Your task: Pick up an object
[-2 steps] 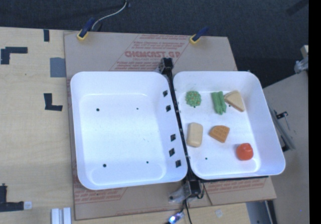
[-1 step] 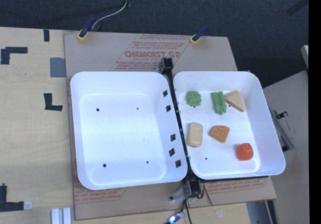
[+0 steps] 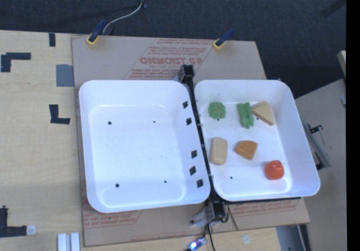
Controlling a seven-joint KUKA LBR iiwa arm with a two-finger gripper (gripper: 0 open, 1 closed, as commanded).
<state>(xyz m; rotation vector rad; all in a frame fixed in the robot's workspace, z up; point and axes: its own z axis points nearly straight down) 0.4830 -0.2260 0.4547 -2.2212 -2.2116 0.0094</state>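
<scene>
Toward the near corner of the right bin [image 3: 293, 99], the red piece [image 3: 274, 170] lies small, rounded and well apart from the orange piece [image 3: 246, 149] and beige block [image 3: 218, 150], so it seems the easiest pick. A straight descent centred on it, clear of the bin wall, would serve best. Whether the pincer is spread or pressed together cannot be told.

Five small food toys [image 3: 246, 149] loose in rt bin [image 3: 298, 131]
</scene>
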